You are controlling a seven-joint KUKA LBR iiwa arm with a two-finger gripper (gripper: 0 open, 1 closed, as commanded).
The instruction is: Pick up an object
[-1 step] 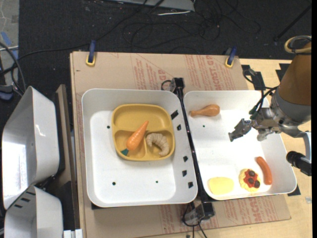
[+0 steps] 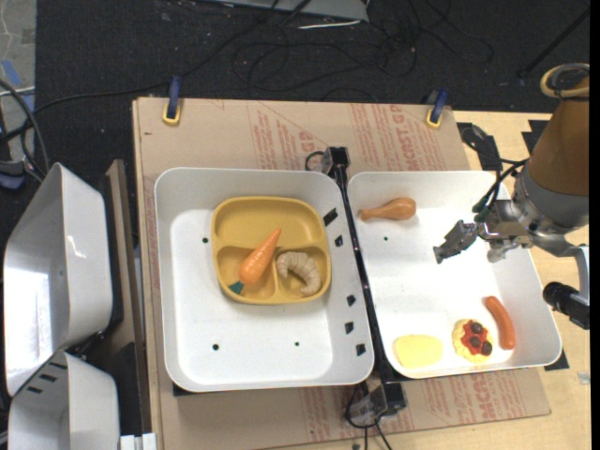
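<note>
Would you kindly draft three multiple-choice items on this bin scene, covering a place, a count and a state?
1. Where does the carrot lie?
A. on the yellow divided plate
B. beside the sausage
C. on the bench

2. How many food items lie in the right bin?
A. two
B. four
C. six

3. What is the gripper doing?
A. gripping the drumstick
B. hanging over bare bin floor
C. pressing the plate

Key: 1 A, it crosses the plate. 2 B: drumstick, sausage, yellow piece, small tart. 3 B, nothing lies at its tips.
</note>
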